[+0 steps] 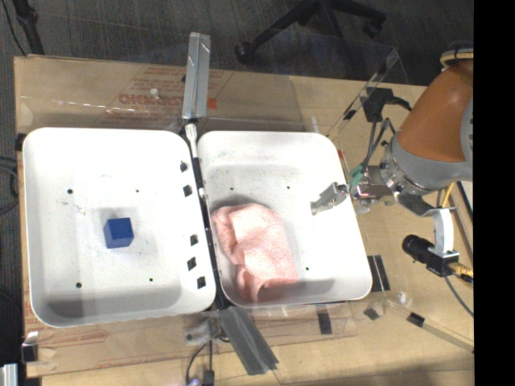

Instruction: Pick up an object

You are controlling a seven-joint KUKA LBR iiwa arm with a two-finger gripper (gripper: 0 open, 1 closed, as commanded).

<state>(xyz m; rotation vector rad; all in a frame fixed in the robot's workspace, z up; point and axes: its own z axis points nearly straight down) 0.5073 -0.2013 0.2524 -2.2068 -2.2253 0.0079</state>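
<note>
the end effector [328, 197] hangs over the right side of the right bin [342, 252], close to that bin's right wall, with the grey arm [438, 127] and its orange band reaching in behind it from the right. its metal fingers point left into the bin; nothing sits between them, and whether they are open or closed cannot be told from this slant.

a crumpled pink cloth [256, 249] lies on the floor of the right bin, to the left of the end effector and lower in the view, well apart from the fingers. one end of the cloth is folded up near the bin's lower wall, and its left edge lies near the divide between the two bins.

a small blue cube [119, 232] rests flat on the floor of the left bin [48, 147], far to the left of the end effector, across the divide and apart from every wall.

both bins sit side by side on the desk [273, 95], which is covered in brown board. beyond the desk, above the end effector in the view, the black base of an office chair [310, 10] stands on dark carpet.
</note>
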